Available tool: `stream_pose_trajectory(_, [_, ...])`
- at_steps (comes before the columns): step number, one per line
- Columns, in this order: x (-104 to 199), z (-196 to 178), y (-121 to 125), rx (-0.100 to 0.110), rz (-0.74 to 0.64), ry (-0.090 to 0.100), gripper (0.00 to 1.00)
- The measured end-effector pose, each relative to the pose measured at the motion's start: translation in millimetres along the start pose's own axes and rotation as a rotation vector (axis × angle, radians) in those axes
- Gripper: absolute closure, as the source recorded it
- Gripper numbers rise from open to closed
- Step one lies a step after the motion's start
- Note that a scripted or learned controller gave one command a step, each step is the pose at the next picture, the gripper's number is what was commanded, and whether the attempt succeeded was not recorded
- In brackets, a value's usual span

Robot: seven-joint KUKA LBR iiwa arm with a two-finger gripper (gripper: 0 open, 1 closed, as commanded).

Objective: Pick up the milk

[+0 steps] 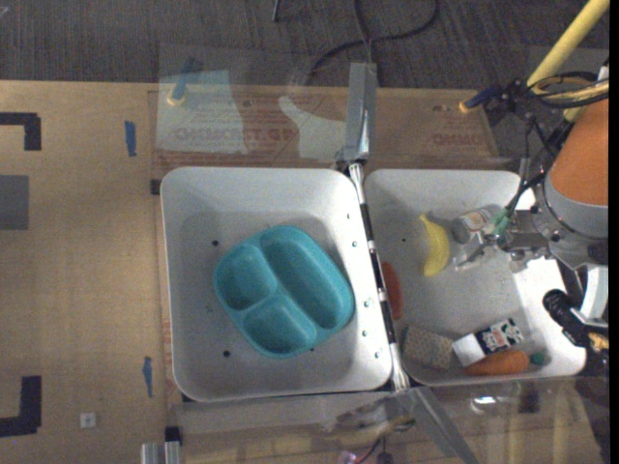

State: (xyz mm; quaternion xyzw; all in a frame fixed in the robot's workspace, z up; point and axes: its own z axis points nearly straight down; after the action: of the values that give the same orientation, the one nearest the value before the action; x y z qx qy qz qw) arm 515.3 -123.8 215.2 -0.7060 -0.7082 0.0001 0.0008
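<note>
Fingers of the grey two-finger gripper (471, 243) hang spread and empty beside the yellow banana (435, 244), approach unfinished, so the arm must descend toward the small white milk carton (489, 340) lying below them.

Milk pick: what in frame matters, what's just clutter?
Matters:
milk carton, lying at the right bin's near edge
claw, above the right bin, apart from the carton

Clutter:
banana, beside the claw
carrot, against the carton
sponge
red item along the divider
teal plate, left bin
</note>
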Motion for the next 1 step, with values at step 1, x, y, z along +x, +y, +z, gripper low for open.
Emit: stream_pose_trajectory(1, [-36.0, 22.9, 46.6, -0.004, 0.040, -0.002, 0.00])
